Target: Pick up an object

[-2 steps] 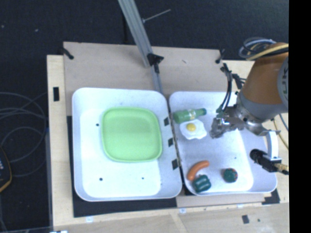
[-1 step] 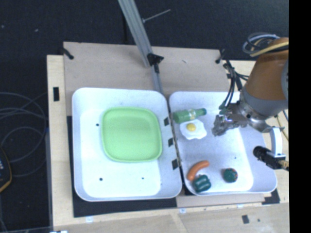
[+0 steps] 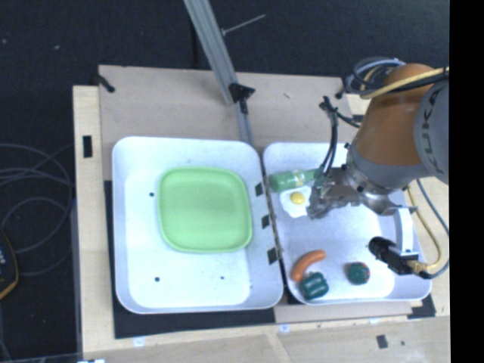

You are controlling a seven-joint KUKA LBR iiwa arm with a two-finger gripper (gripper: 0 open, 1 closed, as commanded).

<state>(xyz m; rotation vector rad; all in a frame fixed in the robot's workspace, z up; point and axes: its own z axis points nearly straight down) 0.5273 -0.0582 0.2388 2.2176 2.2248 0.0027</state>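
Nearest the camera, along the front of the right bin (image 3: 408, 290), lie 3 small things — an orange sausage (image 3: 308, 262), a green pepper (image 3: 314, 285) just in front of it, and a dark green ball (image 3: 358, 273) a little to the right. Further back in the same bin a fried egg (image 3: 296, 200) rests near the left wall, with a green bottle (image 3: 289, 180) lying on its side just behind it. The gripper (image 3: 324, 200) hangs just beside the egg, touching or nearly so — whether it grips anything cannot be told. The left bin (image 3: 136, 233) holds 1 green plate (image 3: 204, 209).
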